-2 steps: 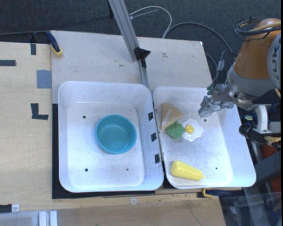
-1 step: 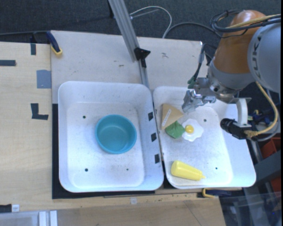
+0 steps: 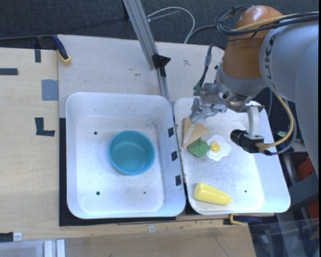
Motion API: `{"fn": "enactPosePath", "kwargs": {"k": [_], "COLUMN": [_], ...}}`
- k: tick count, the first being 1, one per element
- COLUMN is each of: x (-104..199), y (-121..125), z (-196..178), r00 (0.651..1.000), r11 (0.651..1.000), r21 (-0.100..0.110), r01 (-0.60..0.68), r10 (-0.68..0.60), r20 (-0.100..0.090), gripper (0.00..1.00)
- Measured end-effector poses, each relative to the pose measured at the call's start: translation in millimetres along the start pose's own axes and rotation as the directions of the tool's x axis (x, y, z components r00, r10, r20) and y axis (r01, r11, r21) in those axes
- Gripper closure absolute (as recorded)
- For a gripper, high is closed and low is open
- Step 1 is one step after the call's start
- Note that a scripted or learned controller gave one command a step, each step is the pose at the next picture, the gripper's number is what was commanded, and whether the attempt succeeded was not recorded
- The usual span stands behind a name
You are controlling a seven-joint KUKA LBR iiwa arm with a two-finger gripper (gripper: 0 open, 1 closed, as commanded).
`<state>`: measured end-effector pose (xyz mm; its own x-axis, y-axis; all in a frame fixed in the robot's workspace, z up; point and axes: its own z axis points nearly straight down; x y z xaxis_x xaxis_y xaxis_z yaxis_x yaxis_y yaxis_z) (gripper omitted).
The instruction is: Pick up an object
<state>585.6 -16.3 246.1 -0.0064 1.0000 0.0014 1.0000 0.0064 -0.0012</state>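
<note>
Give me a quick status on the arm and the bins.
Gripper low over right bin, above tan wedge; grip unconfirmed. Green piece, fried egg, yellow corn loose nearby. Blue bowl in left bin.

Grey arm (image 3: 294, 52) with an orange band (image 3: 246, 42); black and yellow cables (image 3: 286, 127) loop by the metal tool (image 3: 203, 108).

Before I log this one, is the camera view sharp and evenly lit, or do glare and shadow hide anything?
Camera view: evenly lit; blue bowl and yellow corn read crisply; soft shadows along the left bin rim; mild glare on the arm's orange band; gripper slightly soft.
</note>
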Motion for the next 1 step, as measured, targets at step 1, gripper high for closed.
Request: {"fn": "enactPosePath", "kwargs": {"k": [1], "x": [49.5], "y": [-0.6], "z": [11.4], "r00": [1.0], "r11": [1.0], "r21": [0.002], "r01": [0.0], "r10": [0.0], "r20": [0.0], "gripper": [1.0]}}
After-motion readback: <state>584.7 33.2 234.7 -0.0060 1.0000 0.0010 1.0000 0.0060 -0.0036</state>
